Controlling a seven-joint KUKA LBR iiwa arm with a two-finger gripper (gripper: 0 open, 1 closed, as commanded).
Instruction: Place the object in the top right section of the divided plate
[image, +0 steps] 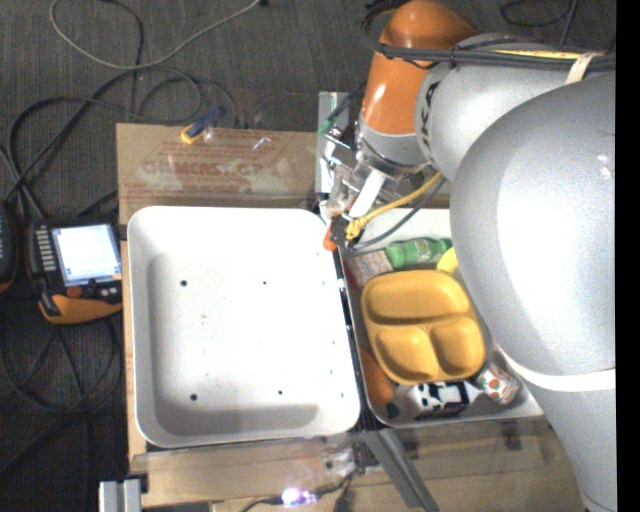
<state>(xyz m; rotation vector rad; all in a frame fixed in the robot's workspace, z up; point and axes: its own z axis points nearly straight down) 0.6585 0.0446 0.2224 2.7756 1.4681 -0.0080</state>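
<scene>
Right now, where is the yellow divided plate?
In the camera view the yellow divided plate lies in the right bin, beside the arm, with a green bottle just above it.

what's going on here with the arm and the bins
A grey and orange arm reaches in from the right over two white bins. Its tool sits at the top edge of the right bin, near the wall between the two. That bin holds a yellow divided plate, a green bottle and other items. No object lies in the plate's sections yet. The left bin is next to it.
</scene>
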